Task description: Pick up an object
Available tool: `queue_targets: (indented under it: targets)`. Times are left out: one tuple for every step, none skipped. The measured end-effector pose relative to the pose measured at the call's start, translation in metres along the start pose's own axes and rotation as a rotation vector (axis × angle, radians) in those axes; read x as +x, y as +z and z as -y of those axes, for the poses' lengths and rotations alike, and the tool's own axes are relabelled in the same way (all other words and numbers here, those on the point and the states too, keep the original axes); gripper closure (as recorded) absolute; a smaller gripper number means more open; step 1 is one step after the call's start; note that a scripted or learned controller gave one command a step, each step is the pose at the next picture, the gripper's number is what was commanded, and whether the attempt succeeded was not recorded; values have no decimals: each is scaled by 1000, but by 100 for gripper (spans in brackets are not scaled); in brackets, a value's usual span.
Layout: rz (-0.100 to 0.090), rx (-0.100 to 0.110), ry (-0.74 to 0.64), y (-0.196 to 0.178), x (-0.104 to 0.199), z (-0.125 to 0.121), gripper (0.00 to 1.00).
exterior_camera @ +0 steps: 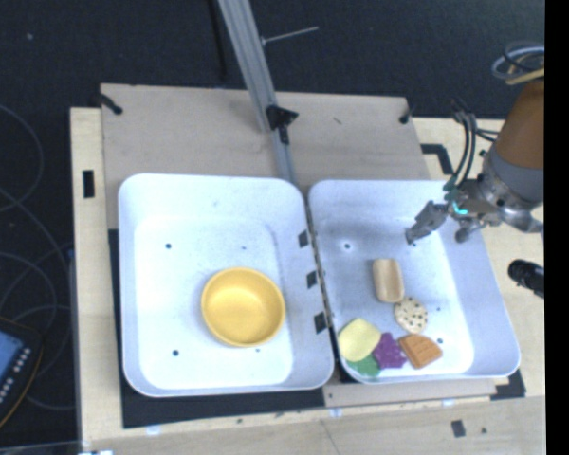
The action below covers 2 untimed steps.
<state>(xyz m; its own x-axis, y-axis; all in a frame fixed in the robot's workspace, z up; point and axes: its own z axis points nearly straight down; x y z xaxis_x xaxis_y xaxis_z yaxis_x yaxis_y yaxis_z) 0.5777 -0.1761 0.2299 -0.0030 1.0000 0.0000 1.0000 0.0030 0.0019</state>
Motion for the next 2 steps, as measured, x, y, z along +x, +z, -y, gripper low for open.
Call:
queue_targets:
  targets:
    - [2,5,4,47,-10,0,0]
    - [2,5,4,92,-7,-4,0]
